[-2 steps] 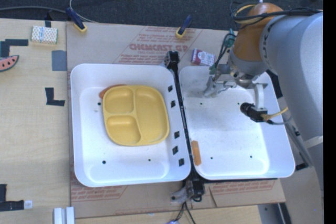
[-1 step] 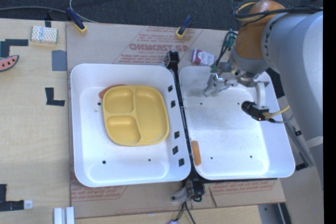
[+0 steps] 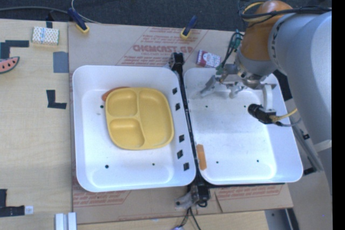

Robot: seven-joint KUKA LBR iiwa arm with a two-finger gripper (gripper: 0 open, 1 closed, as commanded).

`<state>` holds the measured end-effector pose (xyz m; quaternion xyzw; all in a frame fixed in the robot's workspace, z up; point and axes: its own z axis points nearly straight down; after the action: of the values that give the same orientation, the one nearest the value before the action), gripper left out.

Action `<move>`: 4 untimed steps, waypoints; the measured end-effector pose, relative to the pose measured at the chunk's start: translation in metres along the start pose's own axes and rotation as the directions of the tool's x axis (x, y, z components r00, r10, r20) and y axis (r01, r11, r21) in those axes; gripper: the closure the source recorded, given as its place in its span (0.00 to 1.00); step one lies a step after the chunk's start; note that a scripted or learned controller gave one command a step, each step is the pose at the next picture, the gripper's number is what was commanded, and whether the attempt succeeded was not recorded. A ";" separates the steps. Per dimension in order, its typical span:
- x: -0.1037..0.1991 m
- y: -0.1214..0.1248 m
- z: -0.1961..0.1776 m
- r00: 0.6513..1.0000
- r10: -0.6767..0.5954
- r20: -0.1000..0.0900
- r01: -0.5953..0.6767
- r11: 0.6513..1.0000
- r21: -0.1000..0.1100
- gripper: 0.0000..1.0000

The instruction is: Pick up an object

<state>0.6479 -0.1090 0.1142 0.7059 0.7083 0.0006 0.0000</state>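
A yellow divided plate (image 3: 139, 117) lies in the left bin (image 3: 89, 164), with a bit of a red-orange thing (image 3: 107, 95) poking out from under its far left corner. A small orange stick-shaped object (image 3: 201, 156) lies against the left wall of the right bin (image 3: 242, 167). My gripper (image 3: 219, 90) hangs over the far part of the right bin, fingers spread and open, with nothing between them. It is well away from the orange object and the plate.
The grey arm with its orange band (image 3: 264, 29) covers the right bin's far right corner, and a black cable connector (image 3: 263, 113) hangs over that bin. A small red-and-white packet (image 3: 207, 58) lies on the cardboard behind the bins. Two clamps (image 3: 188, 27) grip the cardboard's far edge.
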 end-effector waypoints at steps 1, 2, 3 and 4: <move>0.013 -0.035 0.027 1.000 0.003 0.001 -0.003 1.000 0.002 0.00; 0.013 -0.035 0.018 1.000 0.003 0.001 -0.003 1.000 0.001 1.00; 0.154 -0.075 -0.070 1.000 -0.001 -0.002 0.001 1.000 0.001 1.00; 0.080 -0.085 -0.070 1.000 0.004 0.002 -0.004 1.000 0.002 1.00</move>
<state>0.5624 -0.0293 0.1842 0.7074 0.7068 -0.0009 0.0002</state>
